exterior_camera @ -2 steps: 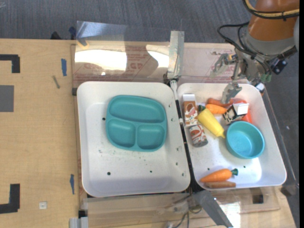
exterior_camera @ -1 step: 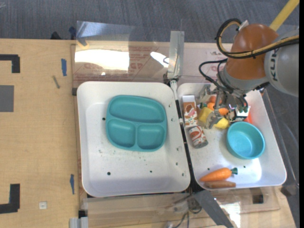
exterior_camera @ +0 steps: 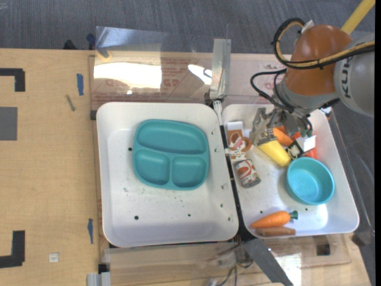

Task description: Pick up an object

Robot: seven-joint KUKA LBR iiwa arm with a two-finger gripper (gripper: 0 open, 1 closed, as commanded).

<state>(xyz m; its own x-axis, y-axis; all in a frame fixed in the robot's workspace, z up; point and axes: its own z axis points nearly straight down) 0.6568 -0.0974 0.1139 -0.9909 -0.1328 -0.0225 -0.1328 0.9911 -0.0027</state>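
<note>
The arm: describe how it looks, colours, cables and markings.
The arm is grey with a rounded orange band above the wrist. Black cables loop around that band. Part of a black letter shows on the grey casing. The hand below is dark metal.

Arm point(exterior_camera: 348, 70) cut off by the right edge of the picture, upper reach out of frame. Yellow rod point(exterior_camera: 360, 11) clipped at the top right corner. Fingers point(exterior_camera: 268, 127) lost in dark clutter below the orange band; spread impossible to judge. Small orange piece point(exterior_camera: 283, 137) by the right bin's far edge partly covered by the wrist, kind unclear. Print on the can point(exterior_camera: 245, 170) near that bin's left wall too small to read. Worktop point(exterior_camera: 41, 159) cropped at left and bottom.
</note>
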